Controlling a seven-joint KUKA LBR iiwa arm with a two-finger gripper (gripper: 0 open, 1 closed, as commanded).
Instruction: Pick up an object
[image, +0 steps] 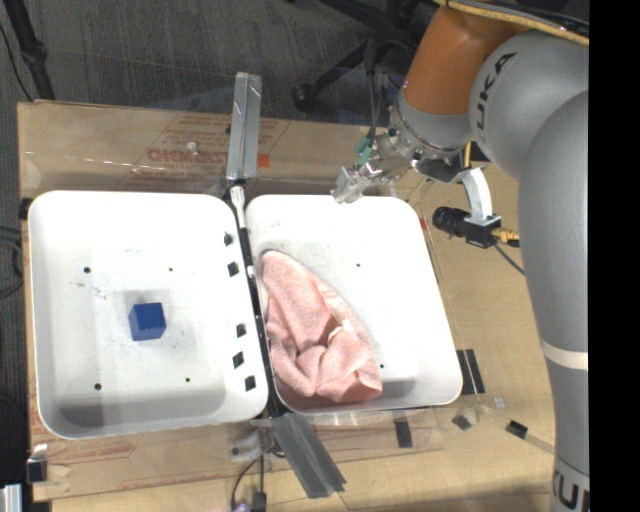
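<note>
You are at the very start of this pick — nothing is lifted yet, as far as the view shows. The gripper (352, 183) hangs above the far rim of the right bin (420, 300), near its back edge, with the arm (520, 110) coming in from the right. Whether its jaws are apart or closed you cannot tell from here; the tip is small, pale and blurred against the bench, and nothing can be made out between them.

You have two candidates. A pink cloth (312, 330) lies crumpled in the right bin, pressed against its left wall and running toward the near edge. A blue cube (147, 320) sits alone in the left bin (60, 300), left of centre, well apart from every wall.

The cloth is the nearer one, though the gripper is not over it — it sits well back from the tool, so you would need to bring the arm toward the near side and then descend. My guess is that the cloth gives an easy pinch on a fold, while the cube demands a squarer line-up. All of the task remains: approach, close, lift.
</note>
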